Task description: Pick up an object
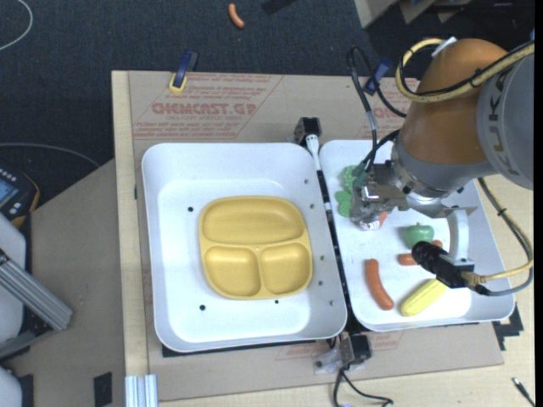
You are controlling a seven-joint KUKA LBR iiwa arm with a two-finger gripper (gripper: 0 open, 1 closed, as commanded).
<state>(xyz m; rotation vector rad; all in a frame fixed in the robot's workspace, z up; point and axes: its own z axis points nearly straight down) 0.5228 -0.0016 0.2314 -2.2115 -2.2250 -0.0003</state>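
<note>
The arm's hand [368, 212] is low at about ten o'clock in the right bin [492, 308] beside a green toy [348, 186] — the reaching step, I judge — its grip I cannot tell — next comes a clean closure and lift.

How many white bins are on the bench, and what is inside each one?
2. The left bin holds a yellow divided plate. The right bin holds small toy foods, among them a hot dog and a corn cob; the arm may hide others.
</note>
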